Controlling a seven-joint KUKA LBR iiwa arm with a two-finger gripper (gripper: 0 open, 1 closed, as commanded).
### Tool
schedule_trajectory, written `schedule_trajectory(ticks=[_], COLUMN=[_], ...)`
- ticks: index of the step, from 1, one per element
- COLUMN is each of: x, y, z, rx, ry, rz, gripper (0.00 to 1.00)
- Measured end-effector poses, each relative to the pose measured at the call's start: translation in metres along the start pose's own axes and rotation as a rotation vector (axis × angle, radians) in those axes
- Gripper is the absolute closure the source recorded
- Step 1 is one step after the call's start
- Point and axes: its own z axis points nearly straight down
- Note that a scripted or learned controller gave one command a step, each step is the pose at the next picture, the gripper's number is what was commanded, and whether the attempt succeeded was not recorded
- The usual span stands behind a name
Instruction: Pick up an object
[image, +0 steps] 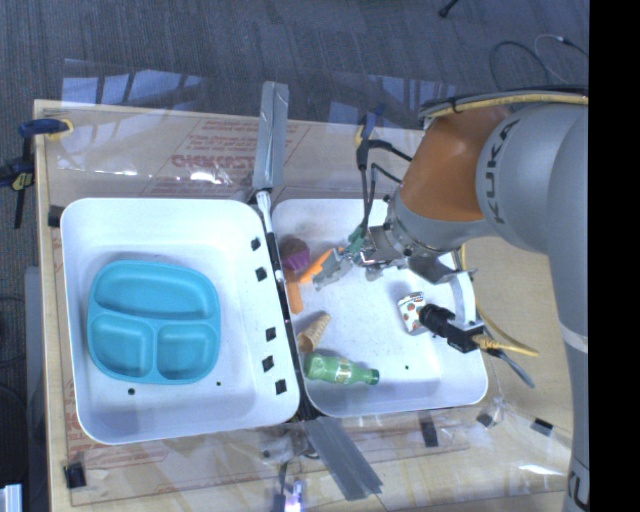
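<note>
Grey arm (520, 180) hides the right bin's (400, 405) far corner; pincer (340, 262) fingers apart near the carrot (318, 265), gripping nothing.

"KUKA" in grey raised letters runs down my arm (520, 190), on the grey casing right beside the orange band (450, 170); it reads sideways from this angle. Red print sits under the clear sheet (215, 150) behind the left bin (80, 230), upside down and mirrored to me, too faint to make out beyond a few lines of letters. The small white item (411, 311) in the right bin (470, 385) has dark markings, unreadable.
</note>
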Motion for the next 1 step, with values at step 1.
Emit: schedule_trajectory(ticks=[1], x=[-0.0463], y=[0.0785], z=[0.0753], rx=[-0.002], ry=[0.000], rz=[-0.138], gripper=[0.00])
